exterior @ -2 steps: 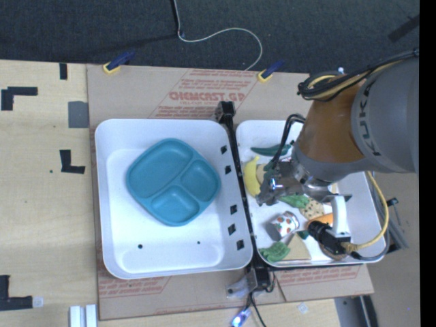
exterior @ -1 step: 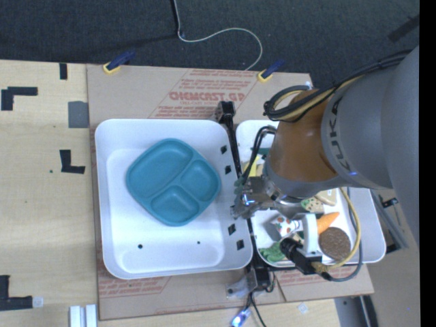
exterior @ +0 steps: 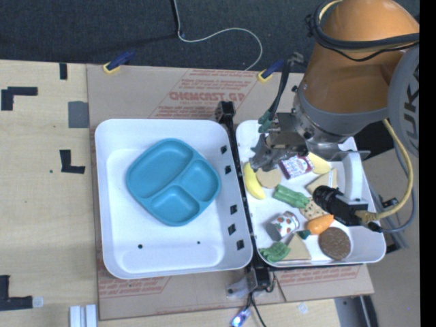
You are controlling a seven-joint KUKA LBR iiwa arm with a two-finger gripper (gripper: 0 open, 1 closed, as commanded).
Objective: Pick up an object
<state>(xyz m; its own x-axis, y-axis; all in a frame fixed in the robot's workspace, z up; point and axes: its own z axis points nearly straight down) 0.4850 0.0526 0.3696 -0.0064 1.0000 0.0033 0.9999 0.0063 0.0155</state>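
A jumble of small objects is lying in the right bin (exterior: 371,254), in the right half of the frame: a yellow banana (exterior: 254,183) at its left edge, a green piece (exterior: 291,197) near the middle, an orange carrot (exterior: 319,224) and a brown disc (exterior: 335,242) toward the lower right. The end effector (exterior: 272,152) is hanging low over the bin's upper part, just above the banana; I cannot tell its state. In the left bin (exterior: 112,251), a blue divided plate (exterior: 173,180) is sitting alone. Both bins are resting on the desk (exterior: 41,203).
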